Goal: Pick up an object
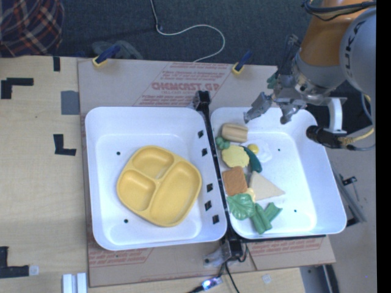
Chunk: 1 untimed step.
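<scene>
Gripper up over the far edge of the right bin, fingers spread apart, nothing btwn them, hanging above the bin floor w/ one finger tip toward the bin's left side and the other nearer the back wall. Grey arm w/ orange band comes in from the upper right. Just below and left of the gripper lies a tan roll-shaped piece, apart from the fingers. Next down, a yellow lemon-like piece w/ a small green bit at its top left and a dark green leaf-like piece on its right side. Under that a brown square cracker-like piece, touching a pale wedge pointing toward the bin's right. At the near end a green leafy piece and a green stalk-like piece side by side. All these toys sit along the right bin's left wall. Left bin holds a yellow divided plate, three compartments, roughly mid-bin. Both bins rest on cardboard; a white cable loops behind.
</scene>
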Each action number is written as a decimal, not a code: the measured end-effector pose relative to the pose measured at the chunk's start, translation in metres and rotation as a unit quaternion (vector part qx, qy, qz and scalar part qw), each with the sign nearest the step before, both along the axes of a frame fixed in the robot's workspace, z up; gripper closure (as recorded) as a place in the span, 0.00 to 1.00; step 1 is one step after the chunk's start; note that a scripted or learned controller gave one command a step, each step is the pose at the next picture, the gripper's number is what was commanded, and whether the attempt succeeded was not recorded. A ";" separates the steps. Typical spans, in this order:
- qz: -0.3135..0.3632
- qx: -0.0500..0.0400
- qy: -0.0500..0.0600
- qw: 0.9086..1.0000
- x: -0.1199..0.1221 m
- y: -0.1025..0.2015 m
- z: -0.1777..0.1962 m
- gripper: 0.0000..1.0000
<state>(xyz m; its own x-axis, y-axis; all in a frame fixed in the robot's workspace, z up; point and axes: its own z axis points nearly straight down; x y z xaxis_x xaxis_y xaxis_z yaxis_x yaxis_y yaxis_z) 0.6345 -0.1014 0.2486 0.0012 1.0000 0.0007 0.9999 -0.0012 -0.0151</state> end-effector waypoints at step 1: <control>0.001 -0.001 -0.007 1.000 0.002 0.000 0.009 0.00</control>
